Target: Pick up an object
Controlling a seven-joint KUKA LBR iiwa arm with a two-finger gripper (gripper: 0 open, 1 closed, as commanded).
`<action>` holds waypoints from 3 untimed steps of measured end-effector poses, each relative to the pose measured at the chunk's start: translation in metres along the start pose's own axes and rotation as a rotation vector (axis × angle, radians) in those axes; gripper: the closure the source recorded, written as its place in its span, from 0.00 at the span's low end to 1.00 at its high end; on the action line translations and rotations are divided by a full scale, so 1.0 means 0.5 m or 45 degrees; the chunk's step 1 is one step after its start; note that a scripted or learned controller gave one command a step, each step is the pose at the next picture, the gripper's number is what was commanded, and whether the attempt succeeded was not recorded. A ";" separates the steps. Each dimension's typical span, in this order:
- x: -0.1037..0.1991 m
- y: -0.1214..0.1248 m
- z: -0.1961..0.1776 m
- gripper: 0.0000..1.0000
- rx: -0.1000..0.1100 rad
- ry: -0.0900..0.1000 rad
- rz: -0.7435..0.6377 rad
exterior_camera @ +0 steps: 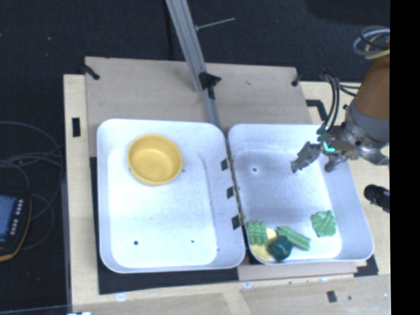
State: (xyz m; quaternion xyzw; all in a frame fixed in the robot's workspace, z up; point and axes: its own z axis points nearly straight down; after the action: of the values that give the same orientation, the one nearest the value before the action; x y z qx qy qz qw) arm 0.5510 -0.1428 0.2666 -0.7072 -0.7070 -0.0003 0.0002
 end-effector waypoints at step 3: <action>-0.001 -0.006 0.251 0.00 0.007 0.000 0.001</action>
State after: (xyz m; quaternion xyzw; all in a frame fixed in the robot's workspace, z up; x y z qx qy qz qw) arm 0.5480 -0.1432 0.1411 -0.7074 -0.7068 0.0017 0.0020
